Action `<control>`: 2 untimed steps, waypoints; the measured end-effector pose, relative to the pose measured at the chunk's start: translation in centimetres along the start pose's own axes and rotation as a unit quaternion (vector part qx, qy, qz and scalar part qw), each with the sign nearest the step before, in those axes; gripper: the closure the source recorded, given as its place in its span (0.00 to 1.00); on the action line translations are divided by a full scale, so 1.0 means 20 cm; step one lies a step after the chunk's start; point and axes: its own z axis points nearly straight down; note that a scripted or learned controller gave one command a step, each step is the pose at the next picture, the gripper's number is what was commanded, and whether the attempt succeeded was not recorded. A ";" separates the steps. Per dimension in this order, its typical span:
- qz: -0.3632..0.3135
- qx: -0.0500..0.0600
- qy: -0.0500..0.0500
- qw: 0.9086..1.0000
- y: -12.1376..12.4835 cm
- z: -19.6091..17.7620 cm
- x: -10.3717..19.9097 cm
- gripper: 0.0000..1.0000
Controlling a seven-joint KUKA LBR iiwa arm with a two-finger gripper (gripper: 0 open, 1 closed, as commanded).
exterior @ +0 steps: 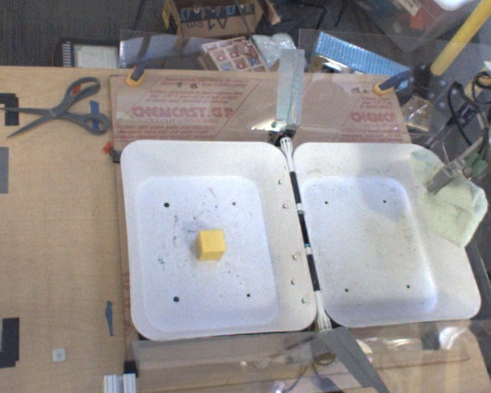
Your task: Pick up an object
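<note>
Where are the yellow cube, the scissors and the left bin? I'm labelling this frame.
yellow cube (212, 245), camera view, its top face.
scissors (61, 112), camera view, near the pivot.
left bin (139, 162), camera view, bare rim at its far left corner.

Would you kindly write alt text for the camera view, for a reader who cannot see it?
A small yellow cube sits alone near the middle of the left white bin. The right white bin lies alongside, and scissors rest on the bench at upper left.

Block (212, 245) in left bin (147, 178); scissors (65, 109) behind-left.
</note>
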 end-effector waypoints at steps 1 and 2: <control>-0.034 0.001 0.002 0.999 0.10 0.36 -0.05 1.00; 0.098 0.002 0.003 0.995 -0.17 0.60 0.15 1.00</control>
